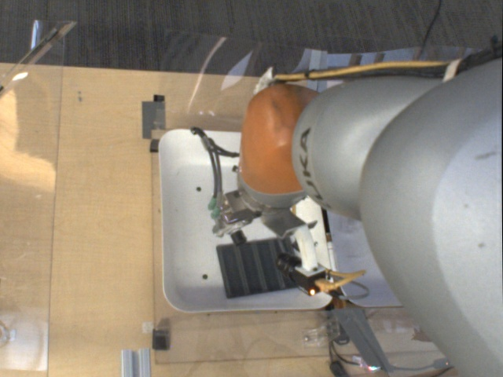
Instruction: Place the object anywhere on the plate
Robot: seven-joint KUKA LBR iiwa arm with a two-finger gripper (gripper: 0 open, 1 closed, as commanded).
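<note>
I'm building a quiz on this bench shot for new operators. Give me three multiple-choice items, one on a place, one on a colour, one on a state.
1. Where does the dark ribbed object lie?
A. In the white bin, near its lower edge
B. On the wooden bench outside the bin
C. On the carpet beyond the bench

2. What colour is the band above the arm's wrist?
A. Blue
B. Orange
C. Green

3. How does the ribbed object sit?
A. Standing on end
B. Lifted clear of the bin
C. Flat on the bin floor

Answers: 1 A, white bin floor shows around it on the left and below. 2 B, the rounded segment over the bin is orange. 3 C, its ribbed face lies level on the floor.
</note>
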